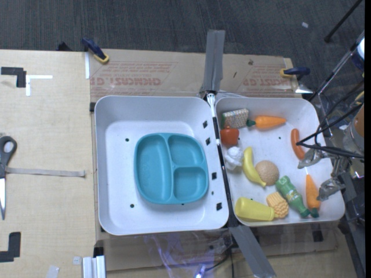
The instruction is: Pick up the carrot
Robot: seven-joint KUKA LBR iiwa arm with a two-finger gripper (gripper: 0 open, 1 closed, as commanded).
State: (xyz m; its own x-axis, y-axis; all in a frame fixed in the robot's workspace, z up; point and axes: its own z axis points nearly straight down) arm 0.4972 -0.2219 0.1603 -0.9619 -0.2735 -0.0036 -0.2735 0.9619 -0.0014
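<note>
An orange carrot [271, 121] with a green top lies at the back of the right bin [264, 106], next to a small cob-like block [235, 118]. A second, smaller carrot [312, 191] lies along the bin's right wall, green end toward the front. My gripper [317, 175] hangs over that right wall, open, with one silver fingertip [307, 160] above the small carrot and the other beside it. Nothing is between the fingers.
The right bin also holds a red-orange pepper [296, 143], a tomato [230, 136], a banana [251, 167], a tan ball [267, 171], a green bottle [291, 195], corn [277, 204] and a yellow piece [253, 210]. A teal divided plate [171, 168] sits in the left bin [110, 155].
</note>
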